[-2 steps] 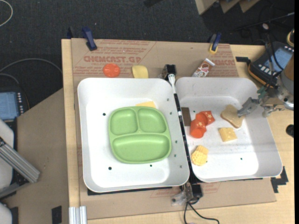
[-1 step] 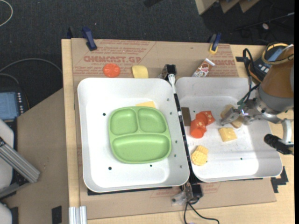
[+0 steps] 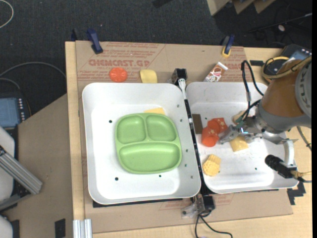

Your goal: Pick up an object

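My gripper is low inside the right bin, reaching in from the right. It sits between a red object on its left and a pale yellow wedge just below it, close to both. A yellow corn-like piece lies nearer the bin's front, apart from the gripper. A small brown block rests by the bin's left wall. Nothing shows lifted off the bin floor.
The left bin holds a green divided plate with a yellow piece behind it. On the bench behind the bins lie an orange item, a yellow item and a small packet. Cables hang near the arm.
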### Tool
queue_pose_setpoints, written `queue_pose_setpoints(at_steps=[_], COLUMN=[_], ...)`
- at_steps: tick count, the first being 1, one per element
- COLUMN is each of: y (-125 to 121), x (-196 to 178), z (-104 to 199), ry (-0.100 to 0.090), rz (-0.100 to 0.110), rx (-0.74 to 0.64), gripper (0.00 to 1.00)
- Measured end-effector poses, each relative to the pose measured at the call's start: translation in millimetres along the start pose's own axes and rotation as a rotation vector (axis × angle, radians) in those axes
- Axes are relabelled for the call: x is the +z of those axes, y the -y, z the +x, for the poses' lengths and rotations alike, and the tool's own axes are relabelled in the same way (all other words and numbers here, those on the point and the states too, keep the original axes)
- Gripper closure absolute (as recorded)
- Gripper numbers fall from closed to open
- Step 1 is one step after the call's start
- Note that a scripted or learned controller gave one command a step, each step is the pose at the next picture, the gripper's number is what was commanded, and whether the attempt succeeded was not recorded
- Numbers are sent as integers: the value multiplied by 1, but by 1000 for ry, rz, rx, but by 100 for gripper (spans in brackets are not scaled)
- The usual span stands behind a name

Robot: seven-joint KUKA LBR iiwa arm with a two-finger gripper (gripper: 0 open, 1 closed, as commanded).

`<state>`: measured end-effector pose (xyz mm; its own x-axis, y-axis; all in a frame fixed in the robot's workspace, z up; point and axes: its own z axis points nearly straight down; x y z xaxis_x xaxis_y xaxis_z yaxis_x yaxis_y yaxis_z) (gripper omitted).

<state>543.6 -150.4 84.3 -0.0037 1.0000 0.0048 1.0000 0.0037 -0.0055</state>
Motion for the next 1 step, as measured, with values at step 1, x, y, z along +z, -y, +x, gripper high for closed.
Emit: queue_pose_setpoints(at_steps=[1], y=[31], x=[-4], z=[-68], ry=[2], rz=[-3], rx=[8], gripper=[0])
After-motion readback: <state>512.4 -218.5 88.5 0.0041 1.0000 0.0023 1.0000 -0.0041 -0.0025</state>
